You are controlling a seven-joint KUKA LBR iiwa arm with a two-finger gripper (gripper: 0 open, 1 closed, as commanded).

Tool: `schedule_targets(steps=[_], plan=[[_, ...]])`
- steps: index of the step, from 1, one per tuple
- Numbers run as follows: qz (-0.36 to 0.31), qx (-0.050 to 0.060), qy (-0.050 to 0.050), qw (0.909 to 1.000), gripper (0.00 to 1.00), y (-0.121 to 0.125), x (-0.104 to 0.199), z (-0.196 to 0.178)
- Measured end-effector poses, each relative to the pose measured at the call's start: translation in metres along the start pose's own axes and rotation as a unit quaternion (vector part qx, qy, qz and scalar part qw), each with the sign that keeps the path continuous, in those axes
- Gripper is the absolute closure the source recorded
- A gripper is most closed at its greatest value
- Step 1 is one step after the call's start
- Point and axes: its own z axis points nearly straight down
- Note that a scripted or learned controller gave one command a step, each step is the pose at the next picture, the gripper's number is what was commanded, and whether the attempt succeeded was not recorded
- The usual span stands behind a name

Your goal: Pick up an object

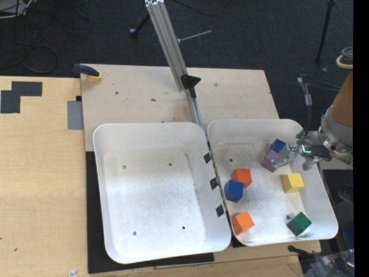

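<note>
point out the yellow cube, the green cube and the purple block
yellow cube (292, 182), camera view, top face
green cube (298, 223), camera view, top face
purple block (270, 158), camera view, upper face

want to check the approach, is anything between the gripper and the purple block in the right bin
Nothing visible stands between them. The gripper is right beside the purple block, with a small blue block just behind it.

Blocks (241, 178) clustered in right bin (253, 128) — left bin (115, 137) alongside, touching.
</note>
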Motion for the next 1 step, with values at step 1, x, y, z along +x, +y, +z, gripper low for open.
schedule_targets(steps=[1], plan=[[0.001,-0.002,-0.001,1.0000,0.00,0.0005,-0.0011,-0.0020]])
